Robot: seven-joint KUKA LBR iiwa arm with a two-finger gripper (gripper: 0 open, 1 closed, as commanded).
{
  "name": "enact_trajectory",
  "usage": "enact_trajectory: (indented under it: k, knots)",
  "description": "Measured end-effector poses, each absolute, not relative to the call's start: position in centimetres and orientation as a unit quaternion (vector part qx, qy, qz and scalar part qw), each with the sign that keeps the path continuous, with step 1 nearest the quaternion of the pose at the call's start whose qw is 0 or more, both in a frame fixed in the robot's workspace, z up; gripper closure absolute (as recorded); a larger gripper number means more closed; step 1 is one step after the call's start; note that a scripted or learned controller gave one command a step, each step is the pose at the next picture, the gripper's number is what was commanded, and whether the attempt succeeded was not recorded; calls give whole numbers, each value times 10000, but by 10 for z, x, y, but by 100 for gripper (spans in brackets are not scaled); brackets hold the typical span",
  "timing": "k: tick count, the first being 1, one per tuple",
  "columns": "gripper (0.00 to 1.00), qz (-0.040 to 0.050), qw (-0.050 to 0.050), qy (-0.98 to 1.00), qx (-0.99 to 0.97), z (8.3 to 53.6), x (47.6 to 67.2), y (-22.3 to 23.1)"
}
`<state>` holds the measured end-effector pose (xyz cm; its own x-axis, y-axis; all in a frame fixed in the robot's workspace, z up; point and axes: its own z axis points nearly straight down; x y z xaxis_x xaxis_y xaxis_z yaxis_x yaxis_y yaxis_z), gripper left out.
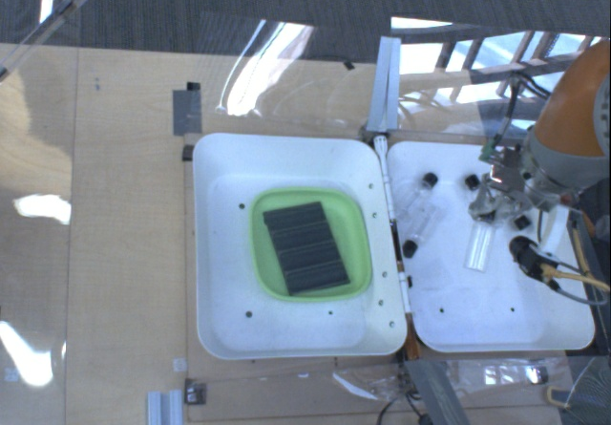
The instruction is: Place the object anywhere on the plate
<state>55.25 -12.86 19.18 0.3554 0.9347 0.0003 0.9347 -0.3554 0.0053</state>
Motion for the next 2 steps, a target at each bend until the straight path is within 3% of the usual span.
enact_trajectory:
  k: [1,2]
  knots:
    - [0,17,23,5676,8233,192,552,-129]
    - [0,25,34,5177,8555,275,494,-187]
